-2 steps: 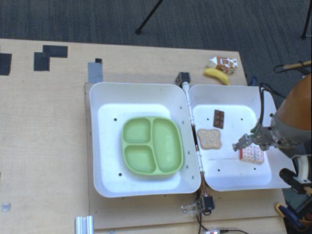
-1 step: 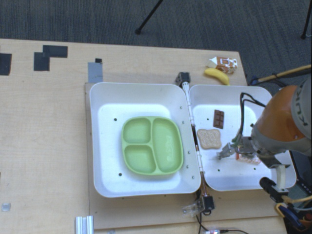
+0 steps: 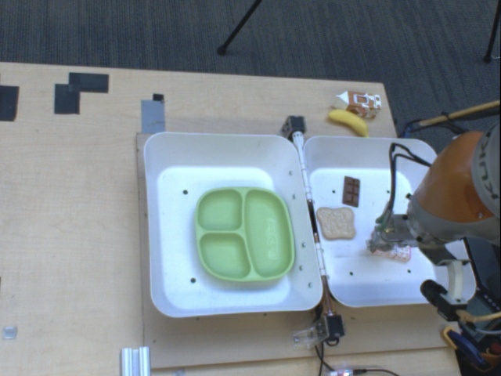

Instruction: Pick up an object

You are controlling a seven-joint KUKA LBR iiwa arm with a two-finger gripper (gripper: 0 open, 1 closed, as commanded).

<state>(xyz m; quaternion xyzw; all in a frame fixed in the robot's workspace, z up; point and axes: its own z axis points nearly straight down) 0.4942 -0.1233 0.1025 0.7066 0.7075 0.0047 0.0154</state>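
In the right bin lie a slice of toast and a small brown chocolate bar. My gripper is low in that bin, right of the toast, over a small pinkish-white object on the bin floor. The orange-banded arm covers the gripper from above.
A green divided plate lies in the left bin. Behind the bins, on the bench, are a banana and a small carton. Cables and a clamp sit at the front edge.
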